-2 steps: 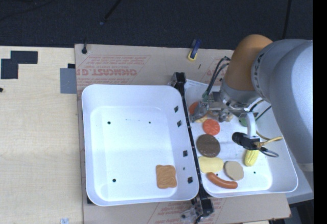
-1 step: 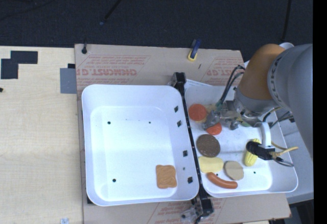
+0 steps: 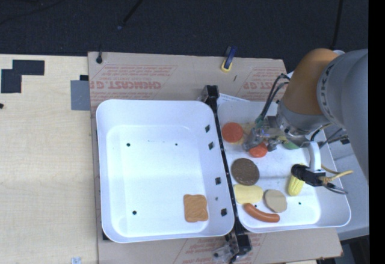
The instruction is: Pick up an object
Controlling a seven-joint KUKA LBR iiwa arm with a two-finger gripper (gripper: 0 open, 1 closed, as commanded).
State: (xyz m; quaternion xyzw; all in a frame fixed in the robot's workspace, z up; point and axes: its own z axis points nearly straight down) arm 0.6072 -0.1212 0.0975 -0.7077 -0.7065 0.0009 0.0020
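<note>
My gripper (image 3: 260, 140) is low in the right bin (image 3: 337, 217), near its back middle. A small red piece (image 3: 258, 151) lies right beneath its tip, touching or nearly so; whether it is gripped I cannot tell. An orange-red round piece (image 3: 233, 132) sits just left of the gripper. In front of it lie a brown disc (image 3: 245, 171), a pale yellow piece (image 3: 248, 193), a tan round piece (image 3: 275, 200), a red sausage (image 3: 261, 213) and a yellow corn piece (image 3: 295, 185). A bit of green (image 3: 291, 144) peeks out from under the wrist.
The left bin (image 3: 120, 136) holds one orange-brown toast-like slab (image 3: 195, 207) near its front right corner. A black divider (image 3: 219, 160) runs between the bins. The grey arm (image 3: 337, 94) covers the right bin's back right part.
</note>
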